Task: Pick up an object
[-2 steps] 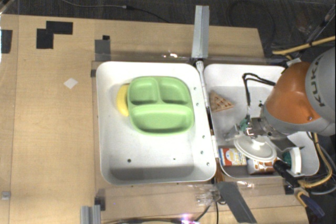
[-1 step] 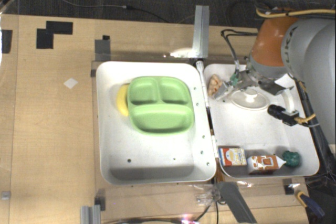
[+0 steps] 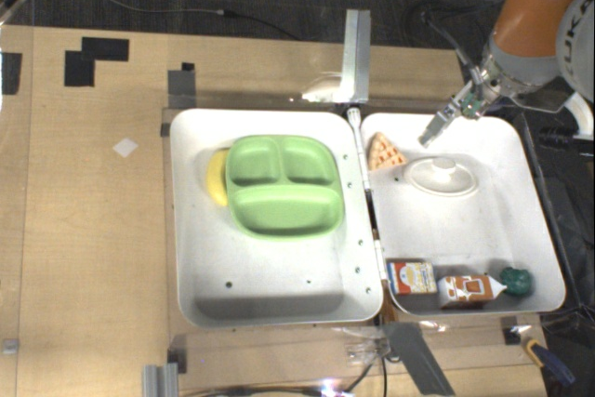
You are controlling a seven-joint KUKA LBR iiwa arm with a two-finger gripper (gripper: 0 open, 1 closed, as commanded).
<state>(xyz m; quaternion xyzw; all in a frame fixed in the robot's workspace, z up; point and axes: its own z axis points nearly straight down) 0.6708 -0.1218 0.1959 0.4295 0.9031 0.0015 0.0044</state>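
Hanging over the back edge of the right bin (image 3: 535,200), the claw (image 3: 430,136) points down and to the left from the grey and orange arm (image 3: 535,23); whether it is open or closed cannot be told, and nothing shows in its grip. On the wooden bench (image 3: 84,228) the left bin (image 3: 200,265) holds a green divided plate (image 3: 282,185), with a yellow banana (image 3: 216,179) tucked partly under its left side. The right bin holds a white lid (image 3: 444,175) near the middle, just below the claw, and a pizza slice (image 3: 384,152) beside the divider. Along its front wall lie a brown milk carton (image 3: 470,290), a small red box (image 3: 411,276) and a green lump (image 3: 517,281).
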